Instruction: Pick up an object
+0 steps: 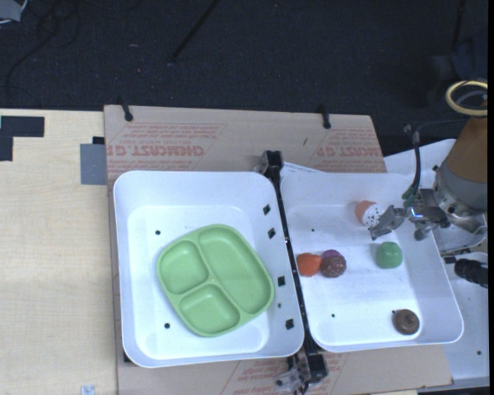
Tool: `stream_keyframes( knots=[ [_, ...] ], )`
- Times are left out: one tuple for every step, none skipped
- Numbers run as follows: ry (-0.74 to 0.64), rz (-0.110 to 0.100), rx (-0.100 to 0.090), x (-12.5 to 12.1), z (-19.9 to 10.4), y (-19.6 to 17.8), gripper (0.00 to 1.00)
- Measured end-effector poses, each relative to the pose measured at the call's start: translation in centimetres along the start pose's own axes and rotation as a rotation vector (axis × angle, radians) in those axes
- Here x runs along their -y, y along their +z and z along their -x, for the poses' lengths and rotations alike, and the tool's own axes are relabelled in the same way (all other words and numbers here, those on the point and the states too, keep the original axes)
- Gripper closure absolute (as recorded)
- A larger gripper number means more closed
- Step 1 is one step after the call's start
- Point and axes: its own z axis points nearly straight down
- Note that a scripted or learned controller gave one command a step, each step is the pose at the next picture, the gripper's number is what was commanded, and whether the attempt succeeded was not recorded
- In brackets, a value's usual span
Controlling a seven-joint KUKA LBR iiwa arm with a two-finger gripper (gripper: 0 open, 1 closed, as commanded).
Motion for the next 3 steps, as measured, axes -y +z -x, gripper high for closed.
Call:
stream_keyframes(
  knots=[
    [0.001,-0.001,0.000,0.8,0.0,6.2,0.00],
    [0.003,0.010,0.003,0.4,0.2,4.5,1.00],
    [-0.001,0.007,0.002,1.3,-0.3,-0.8,1.00]
  ],
)
